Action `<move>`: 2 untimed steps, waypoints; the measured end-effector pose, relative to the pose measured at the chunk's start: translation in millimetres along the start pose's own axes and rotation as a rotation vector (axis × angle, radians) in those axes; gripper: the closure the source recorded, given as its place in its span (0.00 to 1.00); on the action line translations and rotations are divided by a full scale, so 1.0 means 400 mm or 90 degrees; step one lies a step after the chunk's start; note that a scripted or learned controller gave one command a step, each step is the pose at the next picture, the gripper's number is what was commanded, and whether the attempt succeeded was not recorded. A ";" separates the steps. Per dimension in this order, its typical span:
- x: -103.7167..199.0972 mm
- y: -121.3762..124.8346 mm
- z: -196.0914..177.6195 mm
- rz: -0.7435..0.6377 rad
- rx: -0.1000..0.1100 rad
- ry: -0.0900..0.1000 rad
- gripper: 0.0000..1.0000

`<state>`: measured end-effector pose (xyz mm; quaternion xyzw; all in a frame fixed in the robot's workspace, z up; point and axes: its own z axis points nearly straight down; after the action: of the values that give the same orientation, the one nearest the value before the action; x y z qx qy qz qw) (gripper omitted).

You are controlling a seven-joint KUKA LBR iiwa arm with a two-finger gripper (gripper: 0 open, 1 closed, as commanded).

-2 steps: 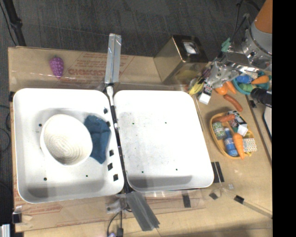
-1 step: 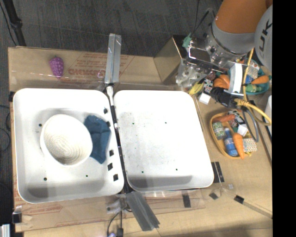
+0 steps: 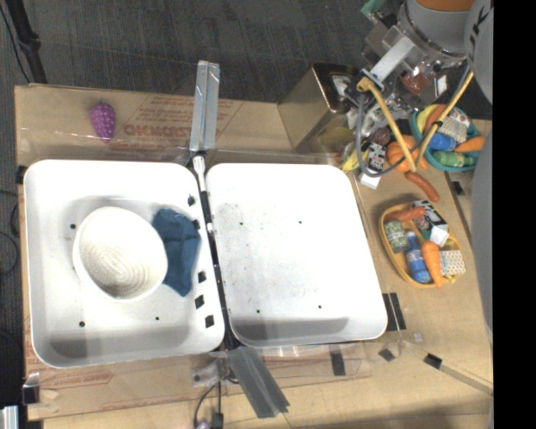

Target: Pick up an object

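Two white bins are sitting side by side on the desk [image 3: 126, 126]: the left bin [image 3: 50, 335] is holding a pale woven hat [image 3: 121, 254] with a blue cloth [image 3: 178, 245] touching its right edge, both likely pick candidates. The right bin [image 3: 293, 251] is looking bare. The arm [image 3: 435, 17] is hanging at upper right, well off the bins; can't tell how the jaws are standing. A purple berry toy [image 3: 103, 121] is lying upper left, outside the bins.
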<state>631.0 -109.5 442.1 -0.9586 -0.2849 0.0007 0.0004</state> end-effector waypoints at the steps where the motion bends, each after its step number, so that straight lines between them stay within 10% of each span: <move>1: 0.090 -0.161 0.089 0.095 0.001 -0.003 1.00; 2: 0.160 -0.254 0.311 0.239 0.000 -0.001 1.00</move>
<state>628.7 10.6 317.8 -0.9949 -0.1013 0.0015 0.0003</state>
